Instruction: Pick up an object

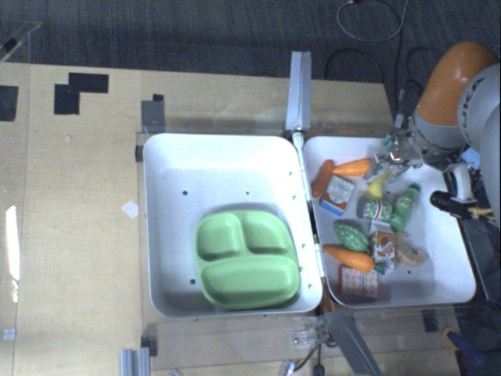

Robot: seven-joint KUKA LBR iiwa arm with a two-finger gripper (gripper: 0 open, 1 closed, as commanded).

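From the overhead slanted camera, the grey arm with the orange band is reaching in over the right-hand shallow white plastic bin [462, 284], and its metal claw [394, 157] is hanging low near that bin's far edge. Whether the claw is spread or pressed together I cannot tell; it is too small and cluttered there.

The things to pick from are lying just below and around it. A small yellow item [376, 186] is sitting almost directly beneath, a long orange toy carrot [352, 168] is just beside it on the divider side, and a green toy bottle [404, 206] is lying a little nearer the camera. To my eye the sensible move is descending straight onto one piece that stands apart, squaring up across its narrow width, and avoiding the crowded middle where neighbours are touching.

Further off in the same bin, toward the near edge, a white and blue carton [337, 193], a second orange carrot [349, 258] and a red flat packet [358, 283] are lying close together.

Well away, beyond the divider, the left-hand white bin [168, 210] is holding a pale green compartment tray [247, 258], lying flat on the bin floor.
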